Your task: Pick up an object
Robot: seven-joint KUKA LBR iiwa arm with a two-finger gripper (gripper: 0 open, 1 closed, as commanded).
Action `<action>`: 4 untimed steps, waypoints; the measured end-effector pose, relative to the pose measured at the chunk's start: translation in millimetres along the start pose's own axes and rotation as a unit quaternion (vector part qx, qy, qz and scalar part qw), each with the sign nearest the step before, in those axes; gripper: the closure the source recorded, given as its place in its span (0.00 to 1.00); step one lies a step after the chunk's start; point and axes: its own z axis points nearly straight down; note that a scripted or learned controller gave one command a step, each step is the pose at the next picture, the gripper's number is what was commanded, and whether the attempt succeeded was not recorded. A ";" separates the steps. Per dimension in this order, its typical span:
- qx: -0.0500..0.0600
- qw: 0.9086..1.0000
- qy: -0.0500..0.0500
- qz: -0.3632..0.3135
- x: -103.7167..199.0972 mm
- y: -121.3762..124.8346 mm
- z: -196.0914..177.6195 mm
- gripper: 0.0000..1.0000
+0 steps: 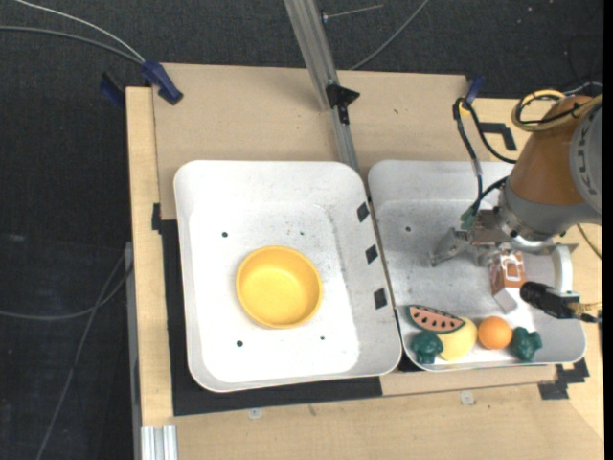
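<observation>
On the left of the bench (pixel 249 113), the left bin (pixel 206 257) holds a yellow bowl (pixel 279 286) sitting upright near its middle, well apart from everything else.

The right bin (pixel 412 199) carries the small things, all crowded along its near edge: a watermelon slice (pixel 436 317), a green piece (pixel 427 346) just below it, a yellow fruit (pixel 460 339) touching both, then an orange (pixel 494 333) and another green piece (pixel 525 344) at the far right corner.

The end effector (pixel 450 250) hangs over the open floor of the right bin, pointing toward the left, with the arm (pixel 551 175) coming in behind it from the right. Its two fingers look spread apart, with nothing between them.

The row of fruit lies toward the near edge from the end effector, close but not under it. The watermelon slice looks the nearest, lying almost straight toward the near edge from the fingertips, its long axis running roughly left to right along the bin. Judging from this, a grasp there calls for a short move toward the near edge and fingers set across the slice's narrow width; its tight neighbours could get nudged.
</observation>
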 end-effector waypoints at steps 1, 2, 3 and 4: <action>-0.003 1.000 0.000 0.000 0.5 1.7 -14.9 1.00; -0.011 1.000 -0.004 -0.001 -2.8 4.7 -60.5 1.00; -0.011 1.000 -0.004 -0.002 6.0 4.0 -110.2 1.00; -0.013 1.000 -0.004 -0.002 7.4 0.3 -177.2 1.00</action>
